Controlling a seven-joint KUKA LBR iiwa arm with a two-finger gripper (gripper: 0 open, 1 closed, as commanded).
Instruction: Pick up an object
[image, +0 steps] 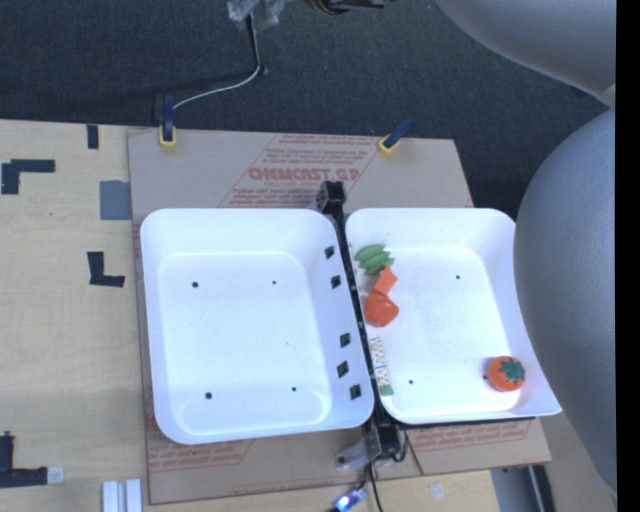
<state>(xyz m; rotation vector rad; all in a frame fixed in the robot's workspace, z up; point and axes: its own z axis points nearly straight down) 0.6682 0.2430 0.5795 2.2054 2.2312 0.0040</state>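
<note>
The right bin (470, 225) holds a green pod-shaped toy (372, 257) by its left wall, with an orange carrot-like toy (382, 299) just below it. A small flat patterned piece (379, 362) lies lower along the same wall. A red-orange tomato toy with a green top (505, 373) sits in the near right corner. The grey arm (585, 250) fills the right side and top right of the view as a large blurred mass.
The left bin (160, 300) sits beside the right one, joined by a black divider with clips (345, 300). Both rest on a cardboard sheet (300, 165) held by yellow and blue clamps. A cable (215, 90) runs across the dark floor behind.
</note>
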